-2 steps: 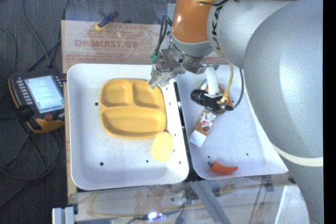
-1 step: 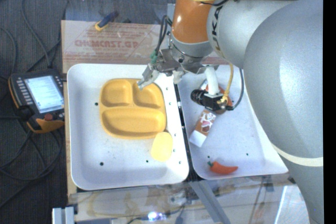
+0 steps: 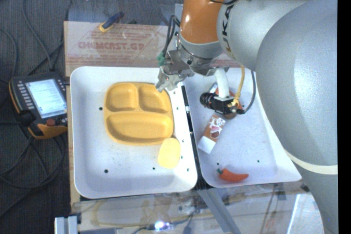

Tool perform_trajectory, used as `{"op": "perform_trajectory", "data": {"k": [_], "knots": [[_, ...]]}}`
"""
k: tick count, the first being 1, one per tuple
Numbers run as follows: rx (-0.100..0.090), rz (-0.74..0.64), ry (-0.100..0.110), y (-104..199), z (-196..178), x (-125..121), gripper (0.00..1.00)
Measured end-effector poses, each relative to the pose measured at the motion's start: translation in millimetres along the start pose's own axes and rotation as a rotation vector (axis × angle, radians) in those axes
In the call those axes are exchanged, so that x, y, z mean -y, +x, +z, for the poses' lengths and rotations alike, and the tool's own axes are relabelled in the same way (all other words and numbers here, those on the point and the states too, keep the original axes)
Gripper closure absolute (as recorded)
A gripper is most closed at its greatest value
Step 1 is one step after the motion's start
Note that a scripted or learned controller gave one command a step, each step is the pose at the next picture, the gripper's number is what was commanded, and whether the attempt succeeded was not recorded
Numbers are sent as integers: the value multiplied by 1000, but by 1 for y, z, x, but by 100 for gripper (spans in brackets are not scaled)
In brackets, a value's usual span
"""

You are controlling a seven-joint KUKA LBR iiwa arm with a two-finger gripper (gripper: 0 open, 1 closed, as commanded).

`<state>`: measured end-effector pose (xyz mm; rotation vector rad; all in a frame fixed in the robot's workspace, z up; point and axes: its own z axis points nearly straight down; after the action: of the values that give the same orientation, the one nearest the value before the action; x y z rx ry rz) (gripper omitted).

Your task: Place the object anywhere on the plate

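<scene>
Yellow divided plate [image 3: 138, 112] sits in left bin [image 3: 88, 172], long axis roughly left-right, pale yellow lemon-ish object [image 3: 169, 153] touching its lower right corner, lying on bin floor (not on plate yet). Gripper [image 3: 164, 84] hovers over plate's upper right corner, so object lies below it in view, toward near edge. Can't tell finger state, too blurry. Bin floor flat, plenty of room. Right bin [image 3: 269, 134] has bottle [image 3: 213, 131], red pepper [image 3: 233, 175].
</scene>
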<state>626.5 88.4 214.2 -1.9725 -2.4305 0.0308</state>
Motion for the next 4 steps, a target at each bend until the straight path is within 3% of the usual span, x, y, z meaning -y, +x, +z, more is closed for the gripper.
{"op": "perform_trajectory", "data": {"k": [1,2,3,4], "knots": [[0,0,0,0,0,0,0],[-1,1,8,0,-4,0,100],[0,-368,-16,-5,-20,29,100],[4,-645,-18,-13,7,-19,100]]}}
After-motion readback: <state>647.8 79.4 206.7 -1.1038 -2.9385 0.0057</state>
